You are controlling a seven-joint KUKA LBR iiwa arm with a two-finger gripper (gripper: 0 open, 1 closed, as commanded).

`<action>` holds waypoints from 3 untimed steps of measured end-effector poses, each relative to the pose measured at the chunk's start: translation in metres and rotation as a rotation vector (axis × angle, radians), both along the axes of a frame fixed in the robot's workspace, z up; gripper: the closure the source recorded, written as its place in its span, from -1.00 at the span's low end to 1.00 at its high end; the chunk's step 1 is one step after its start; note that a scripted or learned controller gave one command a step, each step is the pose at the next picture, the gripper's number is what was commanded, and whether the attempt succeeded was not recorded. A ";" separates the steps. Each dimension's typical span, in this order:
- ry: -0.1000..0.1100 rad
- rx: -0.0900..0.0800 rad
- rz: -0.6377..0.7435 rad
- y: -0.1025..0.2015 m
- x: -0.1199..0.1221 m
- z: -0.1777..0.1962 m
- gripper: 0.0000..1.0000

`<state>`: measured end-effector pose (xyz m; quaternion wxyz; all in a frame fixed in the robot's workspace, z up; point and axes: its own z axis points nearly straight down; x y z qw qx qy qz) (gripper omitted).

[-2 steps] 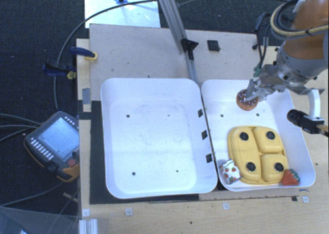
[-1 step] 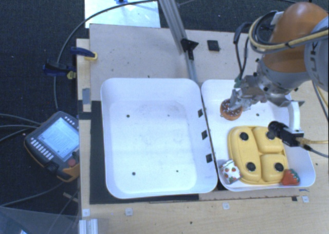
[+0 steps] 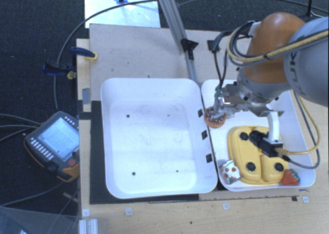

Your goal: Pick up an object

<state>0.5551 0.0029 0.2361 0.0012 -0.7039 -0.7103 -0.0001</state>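
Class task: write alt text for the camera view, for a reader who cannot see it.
A grey robot arm reaches from the right, its claw just above a small brown round object in the right white bin. That bin also holds a yellow toy, a spotted white item and a red piece; the left bin sits beside it.

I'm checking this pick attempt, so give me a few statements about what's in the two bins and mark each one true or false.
1. A yellow toy lies in the right bin. True.
2. A red strawberry sits in the left bin. False: it is in the right bin's near corner, beside the yellow toy.
3. The gripper is over the right bin, near its left edge. True.
4. The brown round thing lies in the middle of the left bin. False: it is in the right bin, just below the gripper.
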 end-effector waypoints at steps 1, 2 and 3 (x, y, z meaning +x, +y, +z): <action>-0.002 -0.001 -0.001 0.047 -0.010 -0.011 1.00; -0.003 0.000 0.001 0.101 -0.021 -0.003 1.00; -0.003 -0.001 -0.004 0.098 -0.020 -0.003 -1.00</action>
